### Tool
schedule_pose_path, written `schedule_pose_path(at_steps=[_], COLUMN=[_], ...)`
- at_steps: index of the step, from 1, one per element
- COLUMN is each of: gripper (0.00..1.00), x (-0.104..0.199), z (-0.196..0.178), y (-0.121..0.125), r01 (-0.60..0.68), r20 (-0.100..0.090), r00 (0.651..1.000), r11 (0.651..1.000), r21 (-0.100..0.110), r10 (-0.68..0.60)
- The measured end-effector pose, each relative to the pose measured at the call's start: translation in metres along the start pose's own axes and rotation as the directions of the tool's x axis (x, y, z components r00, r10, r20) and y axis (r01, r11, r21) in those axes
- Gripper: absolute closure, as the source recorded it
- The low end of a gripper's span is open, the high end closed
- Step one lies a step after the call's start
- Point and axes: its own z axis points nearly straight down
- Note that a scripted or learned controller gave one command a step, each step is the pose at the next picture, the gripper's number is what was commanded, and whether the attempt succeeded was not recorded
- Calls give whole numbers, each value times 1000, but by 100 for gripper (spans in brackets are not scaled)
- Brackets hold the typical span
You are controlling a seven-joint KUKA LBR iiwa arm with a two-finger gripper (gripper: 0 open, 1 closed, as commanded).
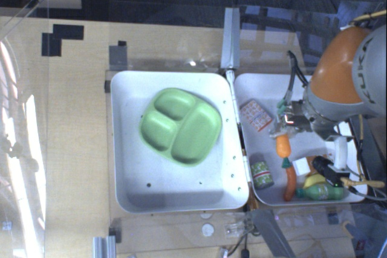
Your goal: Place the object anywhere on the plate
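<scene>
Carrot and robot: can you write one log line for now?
arm: over right bin | gripper: above carrot | plate: left bin, no carrot on it

Glossy green plastic plate in a smooth matt white bin on pale wooden bench.

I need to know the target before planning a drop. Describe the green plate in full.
The green plate is a rounded, squarish dish that looks like smooth matte plastic, divided by raised ridges into three compartments: two smaller ones toward the far side and one larger one nearer the camera. It lies flat, turned at a slant, near the middle of the left white bin, and nothing rests on it.
</scene>
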Motion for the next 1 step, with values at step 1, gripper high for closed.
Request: schedule_pose_path(at_steps=[1], gripper=[100], x=[76], z=[1], y=[-5], r01=[462], r20=[-2], r00=[887], r11=[887], r21=[0], r10=[-462])
